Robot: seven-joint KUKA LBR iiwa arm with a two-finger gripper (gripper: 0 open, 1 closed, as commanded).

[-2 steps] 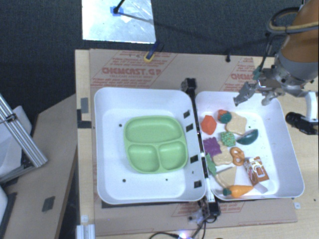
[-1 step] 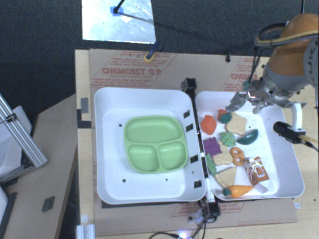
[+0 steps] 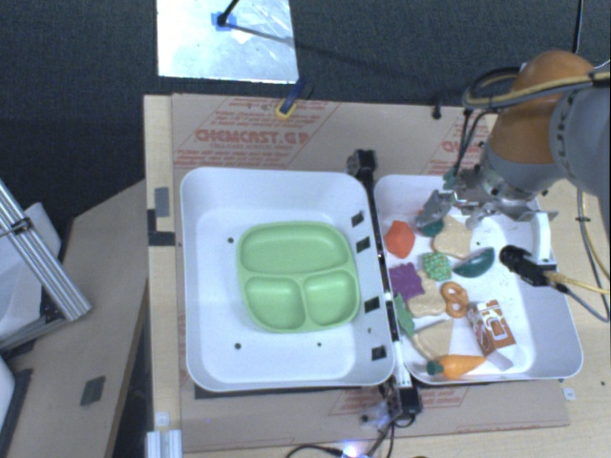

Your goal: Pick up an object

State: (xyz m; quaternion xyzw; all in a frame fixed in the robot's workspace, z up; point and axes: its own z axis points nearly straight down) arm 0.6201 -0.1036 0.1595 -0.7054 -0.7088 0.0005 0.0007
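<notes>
The arm enters from the upper right of the frame, and its gripper [image 3: 449, 208] hangs low over the upper part of the right bin [image 3: 563, 346]; whether it is apart or together cannot be told from this angle. A small teal piece [image 3: 431, 225] lies just at its tip, touching or nearly so, with an orange-red toy [image 3: 400, 239] just to the left and a beige slice [image 3: 451, 240] right below. Lower in that bin lie a purple grape cluster [image 3: 406, 280], a pretzel [image 3: 454, 298], a small printed carton [image 3: 491, 325] and a carrot [image 3: 456, 364]. The left bin [image 3: 205, 284] holds a green divided tray [image 3: 294, 275]. Both bins rest on the worktop [image 3: 115, 256].
</notes>
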